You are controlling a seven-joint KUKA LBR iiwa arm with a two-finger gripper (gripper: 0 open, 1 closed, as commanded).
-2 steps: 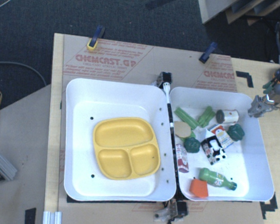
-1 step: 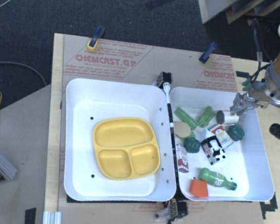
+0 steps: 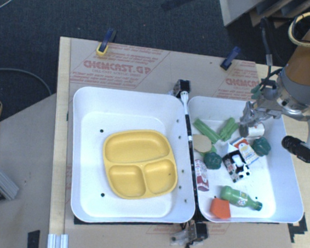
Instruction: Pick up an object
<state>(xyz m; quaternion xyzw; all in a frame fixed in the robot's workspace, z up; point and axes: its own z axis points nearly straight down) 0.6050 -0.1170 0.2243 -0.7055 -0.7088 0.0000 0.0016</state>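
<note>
The gripper (image 3: 250,123) hangs over the back of the right bin (image 3: 289,187), just above a small white cup (image 3: 257,129); I cannot tell whether it grips anything. Below it lie green sticks (image 3: 227,128), a black-and-white toy (image 3: 237,166), a green bottle (image 3: 241,198) and an orange block (image 3: 221,208). A yellow divided plate (image 3: 139,162) sits in the left bin (image 3: 84,141)

Red print reading "CHEMCAST GP" stands on the brown board (image 3: 150,65) under the bins, at the upper middle of the frame, and repeats less legibly toward the upper right.
</note>
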